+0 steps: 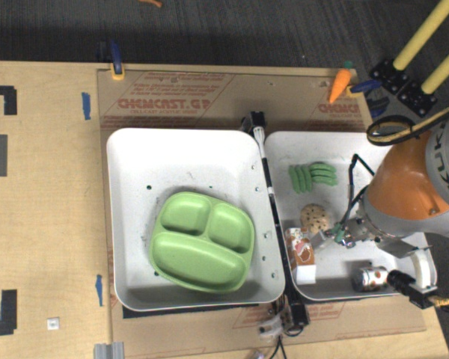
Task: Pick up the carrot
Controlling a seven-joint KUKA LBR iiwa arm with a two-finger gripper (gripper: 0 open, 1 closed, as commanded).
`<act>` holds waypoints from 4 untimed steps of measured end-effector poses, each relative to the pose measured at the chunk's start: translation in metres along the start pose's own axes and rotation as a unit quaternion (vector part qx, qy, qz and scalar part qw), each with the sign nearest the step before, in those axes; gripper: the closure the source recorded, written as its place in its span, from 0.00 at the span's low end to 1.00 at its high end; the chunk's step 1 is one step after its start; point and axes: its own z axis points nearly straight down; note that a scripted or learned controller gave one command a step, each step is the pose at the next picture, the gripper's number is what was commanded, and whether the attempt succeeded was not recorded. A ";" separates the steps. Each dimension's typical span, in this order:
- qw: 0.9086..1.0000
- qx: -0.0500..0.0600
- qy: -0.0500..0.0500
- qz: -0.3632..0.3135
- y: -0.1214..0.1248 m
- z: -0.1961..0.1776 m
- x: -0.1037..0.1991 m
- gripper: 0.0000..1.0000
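The carrot (pixel 340 85) lies on the bench (pixel 45 200) behind the right bin (pixel 337 142), outside it. I judge it a light, stiff, smooth toy, best pinched across its thick orange middle. I cannot tell how my jaws stand.

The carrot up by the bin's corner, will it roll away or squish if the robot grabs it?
The carrot looks like a small, smooth toy, so it is probably stiff and light, not squishy. Its tapered, rounded shape suggests it could roll or swing sideways if nudged. That smooth skin might also slip between the gripper fingers.
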 end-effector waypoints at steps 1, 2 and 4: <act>0.976 -0.002 0.005 -0.216 -0.004 0.001 -0.019 0.00; 0.996 0.006 0.009 -0.086 -0.008 0.001 -0.020 0.00; 0.899 0.010 0.005 0.437 -0.003 0.002 0.004 0.00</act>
